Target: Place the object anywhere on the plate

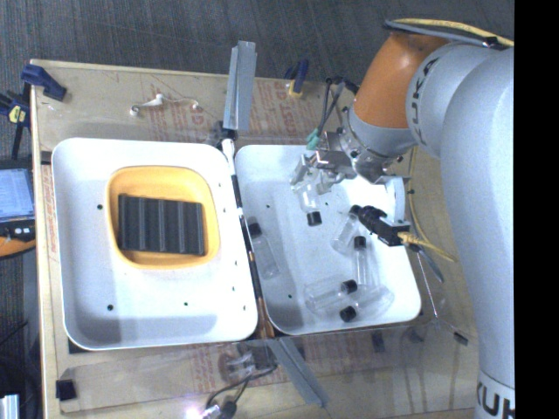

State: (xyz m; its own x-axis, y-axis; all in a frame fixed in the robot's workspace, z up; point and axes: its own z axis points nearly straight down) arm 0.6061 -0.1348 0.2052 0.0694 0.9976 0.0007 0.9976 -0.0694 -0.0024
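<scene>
The hand hangs over the right bin near its far edge, whether open or closed cannot be told; the yellow plate sits in the left bin

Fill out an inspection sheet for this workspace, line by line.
Surface: wooden bench bearing a left bin and a right bin, side by side.
Job's things: yellow plate in the left bin, with a dark ribbed block on it.
Clutter: clear vials with black caps scattered in the right bin.
Grippers: tool over the right bin's far part; grip unclear.
Cables: thin wires by the wrist.
Surroundings: blue clamps at the bench edge; dark carpet.
</scene>
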